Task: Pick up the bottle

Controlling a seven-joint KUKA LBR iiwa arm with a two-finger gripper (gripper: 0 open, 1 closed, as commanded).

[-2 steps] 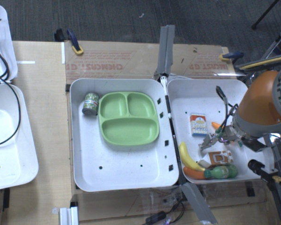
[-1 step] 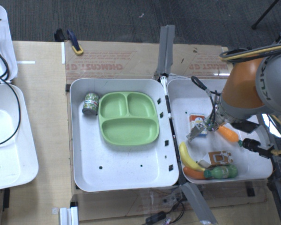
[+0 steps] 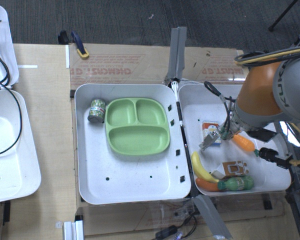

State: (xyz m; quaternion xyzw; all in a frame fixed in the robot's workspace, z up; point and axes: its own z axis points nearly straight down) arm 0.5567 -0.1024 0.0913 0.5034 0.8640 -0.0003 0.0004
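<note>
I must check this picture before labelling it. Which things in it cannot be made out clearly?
- Gripper: small and dark in the camera view; whether its fingers are open or shut cannot be told.
- Bottle: its label is too small to read, and its cap end lies against the orange thing.
- Can: print too small to read.
- Carrot: its upper end is hidden under the arm.
- Card: partly covered by the gripper.

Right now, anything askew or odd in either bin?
Nothing spilled or visibly broken. The green bottle lies on its side at the right bin's front edge, crowded against the banana. In the left bin, a small can sits beside the green divided plate.
</note>
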